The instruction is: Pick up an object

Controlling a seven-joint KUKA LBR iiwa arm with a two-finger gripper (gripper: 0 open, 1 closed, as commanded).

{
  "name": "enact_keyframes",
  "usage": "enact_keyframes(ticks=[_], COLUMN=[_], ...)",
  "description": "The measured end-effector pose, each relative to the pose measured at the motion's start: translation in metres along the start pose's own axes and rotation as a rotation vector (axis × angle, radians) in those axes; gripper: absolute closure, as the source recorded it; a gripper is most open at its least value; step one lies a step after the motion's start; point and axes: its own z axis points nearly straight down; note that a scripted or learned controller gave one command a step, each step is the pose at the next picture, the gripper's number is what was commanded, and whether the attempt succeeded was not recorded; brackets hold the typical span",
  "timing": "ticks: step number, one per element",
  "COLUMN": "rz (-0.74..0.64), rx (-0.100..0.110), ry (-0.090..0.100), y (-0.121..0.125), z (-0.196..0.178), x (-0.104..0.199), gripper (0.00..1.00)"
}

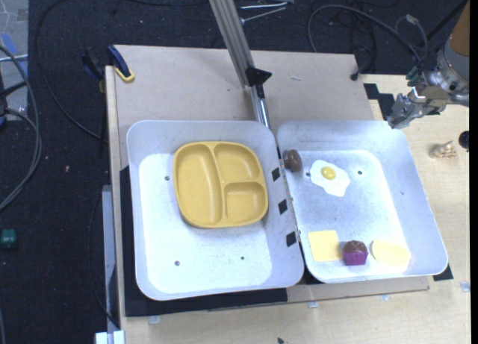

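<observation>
yellow plate (221, 184) left bin (149, 260) | fried egg (329, 176) right bin (418, 208)

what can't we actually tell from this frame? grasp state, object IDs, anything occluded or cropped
- Gripper, camera view: small and blurred near the right edge, so its grasp state is unreadable.
- Arm: cut off by the right edge.
- Small brown object, right bin: too small to identify.
- Purple item: blurred, identity unclear.
- Pale piece beside it: shape too vague to name.
- Tan thing on the bench: too small to identify.
</observation>
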Motion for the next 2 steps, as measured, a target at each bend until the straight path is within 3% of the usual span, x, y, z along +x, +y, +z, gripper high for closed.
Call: enact_keyframes(ticks=[2], rz=[-0.006], rx=[0.007], ry=[0.005], y=[-0.009], z=[-0.002], x=[0.101], gripper=[1.0])
